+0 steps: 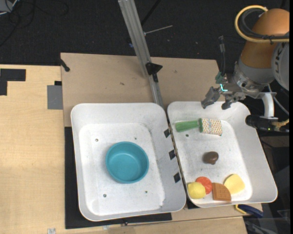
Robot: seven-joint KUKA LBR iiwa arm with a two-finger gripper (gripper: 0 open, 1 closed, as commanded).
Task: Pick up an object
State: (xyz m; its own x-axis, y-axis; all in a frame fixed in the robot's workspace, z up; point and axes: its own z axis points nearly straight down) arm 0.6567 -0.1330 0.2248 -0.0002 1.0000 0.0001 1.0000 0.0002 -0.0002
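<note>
We see the gripper (pixel 219 100) poised over the far rim of the right bin (pixel 263 165), its two dark fingers spread apart with nothing between them. Just near of it lies a green brush (pixel 198 126) with a speckled head. A brown lump (pixel 210 157) sits mid-bin; a yellow ball (pixel 196 190), red ball (pixel 203 183), orange block (pixel 220 191) and yellow piece (pixel 234 184) crowd the near edge. The left bin (pixel 85 126) holds a teal bowl (pixel 127 162).

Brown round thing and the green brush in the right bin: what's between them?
Nothing. In the camera view, bare white floor of the right bin separates the brown round thing from the green brush.
</note>
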